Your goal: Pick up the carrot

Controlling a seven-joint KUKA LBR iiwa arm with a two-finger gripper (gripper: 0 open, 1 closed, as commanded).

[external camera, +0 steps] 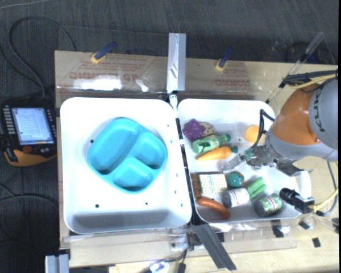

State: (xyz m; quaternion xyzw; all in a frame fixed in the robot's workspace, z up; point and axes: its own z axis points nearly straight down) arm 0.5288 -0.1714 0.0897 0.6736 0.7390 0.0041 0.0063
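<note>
We see the carrot (216, 153) lying in the right bin (256, 104), upper middle, just below a green toy (206, 144) and near a purple one (193, 129); the gripper (238, 161) sits just to its right, low over the clutter; we cannot tell whether it is released or clenched, and nothing shows in its grasp; we judge this the approach step; next it must shift left over the carrot and close; the divider stays well clear, but neighbours crowd it; the left bin (74, 152) holds a blue tray (128, 152).

Even overhead light, white bins (74, 169) overexposed, soft focus.
</note>
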